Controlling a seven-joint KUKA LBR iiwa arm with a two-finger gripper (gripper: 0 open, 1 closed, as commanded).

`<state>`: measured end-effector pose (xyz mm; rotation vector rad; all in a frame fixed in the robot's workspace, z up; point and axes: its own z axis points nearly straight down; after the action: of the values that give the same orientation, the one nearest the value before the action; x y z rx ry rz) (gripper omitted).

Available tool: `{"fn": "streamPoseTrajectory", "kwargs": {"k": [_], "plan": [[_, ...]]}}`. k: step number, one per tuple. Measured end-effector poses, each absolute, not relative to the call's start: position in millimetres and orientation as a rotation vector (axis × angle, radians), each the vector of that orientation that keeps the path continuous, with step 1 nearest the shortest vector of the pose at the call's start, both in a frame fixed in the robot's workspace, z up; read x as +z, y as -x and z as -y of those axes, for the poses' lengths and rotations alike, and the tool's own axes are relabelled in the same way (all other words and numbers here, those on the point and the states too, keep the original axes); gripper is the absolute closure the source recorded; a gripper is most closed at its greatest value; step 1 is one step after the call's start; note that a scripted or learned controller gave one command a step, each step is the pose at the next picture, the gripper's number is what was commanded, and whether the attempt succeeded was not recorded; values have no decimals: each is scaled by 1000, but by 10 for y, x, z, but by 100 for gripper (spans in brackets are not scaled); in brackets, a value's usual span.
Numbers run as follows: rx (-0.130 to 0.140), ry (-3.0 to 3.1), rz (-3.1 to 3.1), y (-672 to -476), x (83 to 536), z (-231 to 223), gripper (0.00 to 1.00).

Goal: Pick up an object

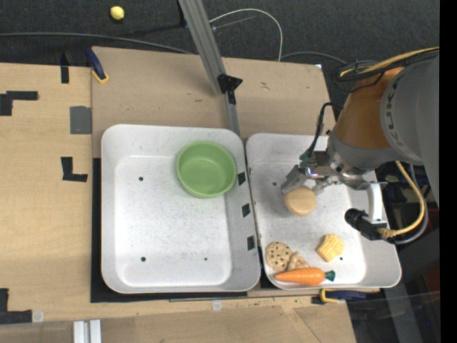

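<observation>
Overhead, the grey arm [400, 113] reaches in from the right over the right bin [268, 156]. The left bin [128, 213] holds a green bowl [206, 168] at its far right. The gripper [308, 182] hangs directly above a tan bun-like ball [300, 201], perhaps touching it; I cannot tell how it stands. Nearer lie a carrot [303, 276], a cookie [277, 253] and a yellow corn-like piece [329, 247].

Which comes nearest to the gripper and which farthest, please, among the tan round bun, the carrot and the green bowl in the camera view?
From the gripper:
1. Tan round bun, just below the fingers in the right bin.
2. Carrot, at that bin's front edge.
3. Green bowl, in the left bin; close to the carrot's distance, though it looks slightly farther.
</observation>
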<state>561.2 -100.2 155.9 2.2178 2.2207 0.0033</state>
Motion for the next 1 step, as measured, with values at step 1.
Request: {"fn": "streamPoseTrajectory", "kwargs": {"k": [1], "plan": [[3,-2219,-2221,-5607,1997,1059,100]]}}
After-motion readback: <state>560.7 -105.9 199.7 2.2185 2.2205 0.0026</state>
